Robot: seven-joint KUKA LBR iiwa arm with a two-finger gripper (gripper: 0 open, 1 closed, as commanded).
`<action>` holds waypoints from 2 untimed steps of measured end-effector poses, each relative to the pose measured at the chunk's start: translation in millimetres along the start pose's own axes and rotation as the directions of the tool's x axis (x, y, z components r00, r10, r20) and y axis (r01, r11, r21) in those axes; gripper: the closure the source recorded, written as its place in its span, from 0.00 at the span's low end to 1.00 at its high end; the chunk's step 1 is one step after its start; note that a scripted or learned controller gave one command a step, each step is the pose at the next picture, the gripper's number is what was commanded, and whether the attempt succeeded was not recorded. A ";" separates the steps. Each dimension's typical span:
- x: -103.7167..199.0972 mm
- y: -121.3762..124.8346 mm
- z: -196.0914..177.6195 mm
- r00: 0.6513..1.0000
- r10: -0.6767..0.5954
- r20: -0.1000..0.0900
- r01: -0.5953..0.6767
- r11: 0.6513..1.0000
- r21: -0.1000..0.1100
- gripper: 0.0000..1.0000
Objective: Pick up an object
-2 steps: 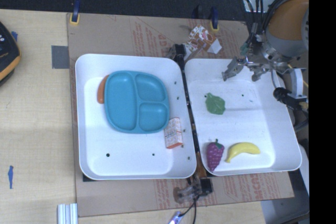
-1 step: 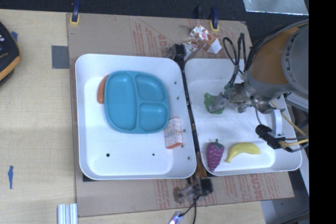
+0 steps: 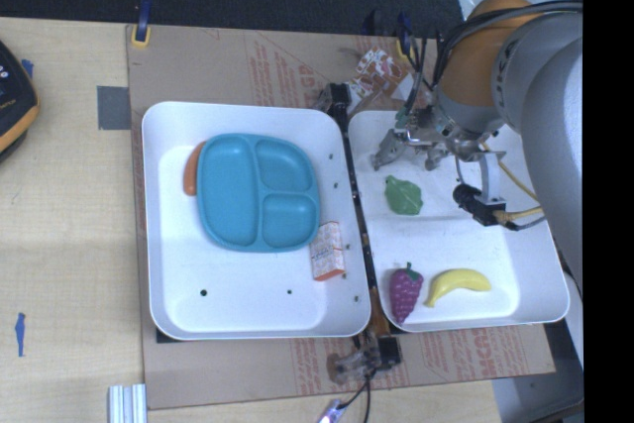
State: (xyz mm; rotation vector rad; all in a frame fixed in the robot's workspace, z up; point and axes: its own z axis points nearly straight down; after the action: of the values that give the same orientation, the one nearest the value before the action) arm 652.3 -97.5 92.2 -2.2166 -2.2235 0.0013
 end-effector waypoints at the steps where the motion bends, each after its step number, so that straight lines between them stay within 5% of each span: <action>1: -29.7 -44.1 0.5 1.000 -0.001 0.002 0.001 1.000 0.002 0.00; 2: 0.7 -146.5 -25.5 1.000 -0.002 0.001 0.002 1.000 0.003 0.00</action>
State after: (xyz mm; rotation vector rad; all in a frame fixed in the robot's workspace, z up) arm 505.8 -97.2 118.0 -2.2138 -2.2245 0.0052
